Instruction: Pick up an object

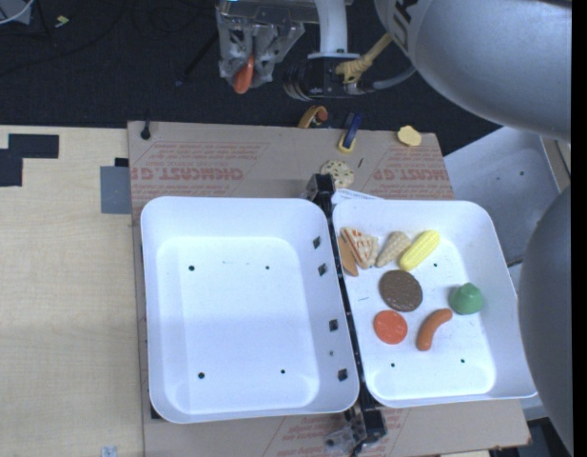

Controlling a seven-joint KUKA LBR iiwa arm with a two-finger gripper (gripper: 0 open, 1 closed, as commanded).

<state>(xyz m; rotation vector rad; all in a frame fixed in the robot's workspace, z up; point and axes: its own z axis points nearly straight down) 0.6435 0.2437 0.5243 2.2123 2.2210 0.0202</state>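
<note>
One small orange carrot-shaped piece (242,76) sits pinched between the fingers of the two-finger metal gripper (247,68), raised above the dark floor beyond the bench, well apart from both bins. You see only its tapered lower end; the fingers cover the rest. The shallow white right bin (483,369) holds a yellow corn cob (419,248) and a brown round disc (401,290).

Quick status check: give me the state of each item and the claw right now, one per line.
Claw: raised above the bench, shut on a small orange piece.
Yellow corn cob: lying in the right white bin.
Brown round disc: flat in that bin.
Green ball: resting there.
Orange sausage: lying there.
</note>
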